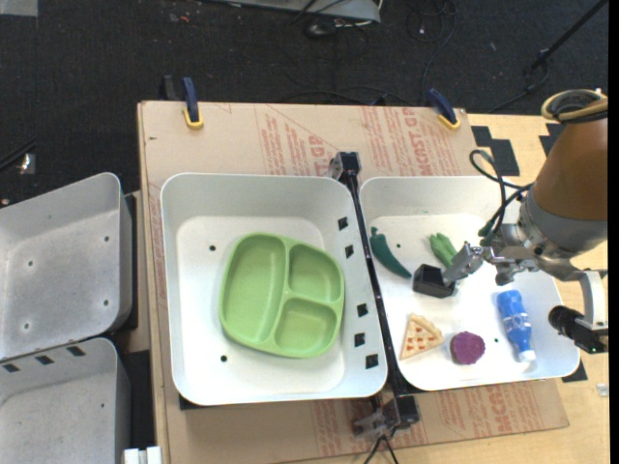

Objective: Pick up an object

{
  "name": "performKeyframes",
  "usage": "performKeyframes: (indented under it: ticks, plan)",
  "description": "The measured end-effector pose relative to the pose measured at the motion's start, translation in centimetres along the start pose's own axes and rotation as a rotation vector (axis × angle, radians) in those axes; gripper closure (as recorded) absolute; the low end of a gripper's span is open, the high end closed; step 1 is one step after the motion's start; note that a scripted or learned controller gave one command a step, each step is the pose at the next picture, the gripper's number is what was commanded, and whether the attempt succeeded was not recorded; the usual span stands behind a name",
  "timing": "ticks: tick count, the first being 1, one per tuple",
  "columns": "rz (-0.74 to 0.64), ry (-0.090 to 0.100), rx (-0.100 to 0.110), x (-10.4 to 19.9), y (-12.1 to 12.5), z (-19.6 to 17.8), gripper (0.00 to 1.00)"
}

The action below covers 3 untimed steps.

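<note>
My gripper [463,263] hangs low over the middle of the right bin [426,199], with the arm coming in from the right. A small black block [430,281] lies just left of and below its tip; I cannot tell whether they touch. A light green piece [443,246] sits just behind the gripper. Further left lies a dark green curved piece [389,253]. Toward the bin's front are a pizza slice toy [421,336], a purple lump [467,347] and a blue bottle [514,323].
The left bin [193,211] holds a green divided plate [282,295]. A black divider rail [366,259] runs between the bins. Two grey trays [58,249] stand off the bench to the left.
</note>
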State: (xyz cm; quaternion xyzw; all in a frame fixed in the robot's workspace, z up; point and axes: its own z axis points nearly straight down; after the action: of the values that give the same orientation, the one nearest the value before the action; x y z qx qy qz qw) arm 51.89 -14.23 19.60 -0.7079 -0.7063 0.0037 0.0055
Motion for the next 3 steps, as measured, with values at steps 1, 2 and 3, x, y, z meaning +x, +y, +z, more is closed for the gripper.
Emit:
performKeyframes:
  ticks: [1,2,3]
  plan:
    - [-0.003,-0.002,-0.012,0.0,0.3,-0.6,0.0]
    - [-0.001,-0.002,-0.009,-0.2,-0.1,3.8,0.0]
    - [-0.001,-0.001,-0.007,-0.3,-0.5,10.2,0.0]
